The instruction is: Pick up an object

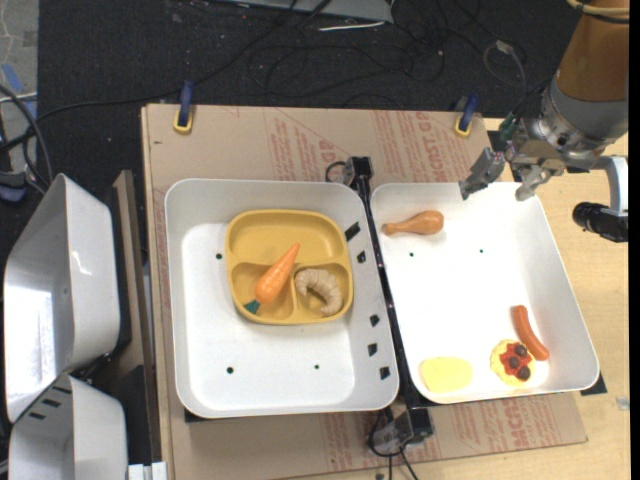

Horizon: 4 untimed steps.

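Grey-and-orange arm with its gripper spread and holding nothing, above the top edge of the right bin.

Fingers stand apart, one dark tip over the bin's upper rim and the other further right, with only air between them. Taking the right bin as landmark: a drumstick lies in its upper left part, near the gripper but well clear of it; a sausage lies at its lower right, with a small pizza slice just beside it and a pale yellow disc along its bottom edge. Just left of the right bin sits the left bin, bearing a yellow divided plate; a carrot lies across the plate's divider, and a shrimp rests in its lower right compartment.
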Tool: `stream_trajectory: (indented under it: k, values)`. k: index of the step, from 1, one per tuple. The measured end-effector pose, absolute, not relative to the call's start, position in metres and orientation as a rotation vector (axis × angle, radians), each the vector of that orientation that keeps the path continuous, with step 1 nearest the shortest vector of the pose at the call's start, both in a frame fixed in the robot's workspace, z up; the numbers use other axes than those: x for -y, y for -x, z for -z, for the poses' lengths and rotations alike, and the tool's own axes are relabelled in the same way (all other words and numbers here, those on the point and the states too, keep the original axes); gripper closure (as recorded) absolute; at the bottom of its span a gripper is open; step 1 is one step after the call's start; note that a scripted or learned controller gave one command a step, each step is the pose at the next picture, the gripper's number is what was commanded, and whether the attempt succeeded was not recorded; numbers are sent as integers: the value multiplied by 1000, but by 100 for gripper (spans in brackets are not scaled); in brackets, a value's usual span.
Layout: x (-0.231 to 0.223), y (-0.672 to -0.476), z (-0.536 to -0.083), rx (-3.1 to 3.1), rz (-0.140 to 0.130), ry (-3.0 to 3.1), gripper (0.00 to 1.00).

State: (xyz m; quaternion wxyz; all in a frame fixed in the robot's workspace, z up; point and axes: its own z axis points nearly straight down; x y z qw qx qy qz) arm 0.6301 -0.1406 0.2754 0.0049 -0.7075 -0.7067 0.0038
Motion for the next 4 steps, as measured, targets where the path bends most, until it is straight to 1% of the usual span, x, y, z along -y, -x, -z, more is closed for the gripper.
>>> stream_trajectory:
  k: [1,3,4]
  values:
    - [140,-632,-283,2223,0,2220,0]
    - [130,-633,-156,2218,-6,2218,0]
    - [133,-639,-110,2219,-4,2220,0]
